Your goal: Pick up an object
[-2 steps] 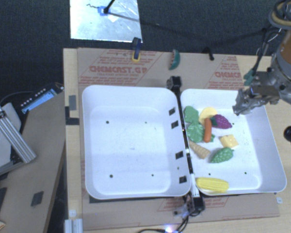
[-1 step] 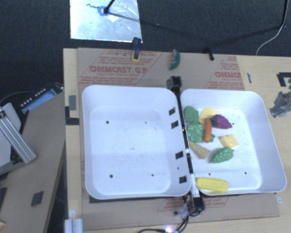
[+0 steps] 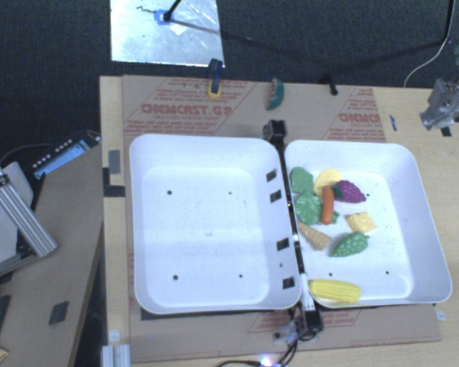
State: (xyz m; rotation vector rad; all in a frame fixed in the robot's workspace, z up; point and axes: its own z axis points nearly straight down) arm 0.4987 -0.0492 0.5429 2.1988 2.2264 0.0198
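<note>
**Toy food waits in the right bin**

Dark carpet surrounds a pale tabletop (image 3: 115, 128) bearing printed cardboard and two white bins. Leftmost, the left bin (image 3: 203, 224) shows bare floor. Beyond the divider, the right bin (image 3: 413, 228) holds clustered toy produce: green leaves, an orange carrot (image 3: 328, 202), purple grapes (image 3: 350, 191), and a yellow corn cob (image 3: 335, 289) lying apart near the front rim. These look light, stiff, slightly slippery plastic; the corn's midsection seems easiest to pinch. Far right, the claw (image 3: 446, 107) hangs outside the bins; I cannot tell its spread.
</note>
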